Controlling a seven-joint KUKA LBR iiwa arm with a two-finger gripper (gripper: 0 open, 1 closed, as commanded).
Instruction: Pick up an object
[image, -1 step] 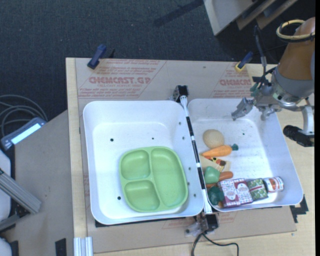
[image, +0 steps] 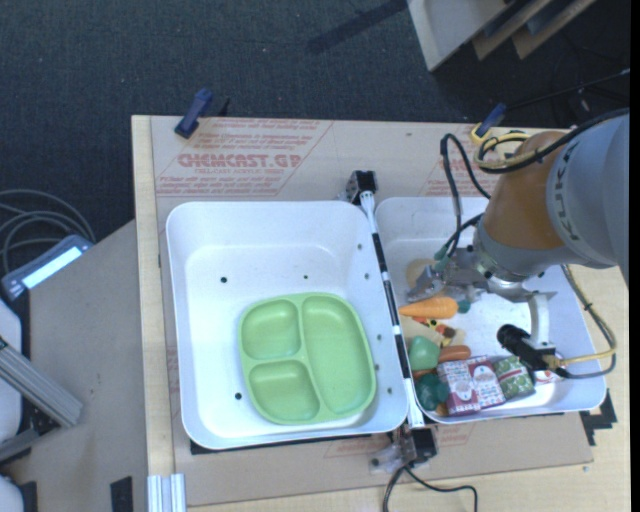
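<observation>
Gripper (image: 441, 278) down in the right bin (image: 420, 215), at the end of the grey arm (image: 560, 200) with its orange band, reaching in from the right. Hangs just above the carrot (image: 430, 308), perhaps touching it; cannot tell for sure. Cannot tell how wide open, nor whether holding anything.

Two white bins side by side on the table (image: 250, 160). In the left bin (image: 200, 260), one green tray (image: 305, 355) with three compartments, lying flat toward the near right. In the right bin, five loose things, all crowded along its left and near sides:
- one orange carrot, lying crosswise by the left wall
- one light green piece (image: 424, 352), just on the near side of the carrot
- one red piece (image: 453, 352), just beside the light green piece, on its right
- one dark green piece (image: 432, 390), in the near left corner
- one packet (image: 485, 383), printed red, white and green, flat along the near wall and touching the dark green piece

Arm's bulk across the far right part of the right bin, hiding the floor beneath.

Around: two blue clamps, one (image: 193, 112) at the table's far left and one (image: 490, 120) at the far right. Two black clips on the seam between the bins, one at the far end (image: 360, 183) and one at the near end (image: 420, 440). Red lettering on the table's far part.
</observation>
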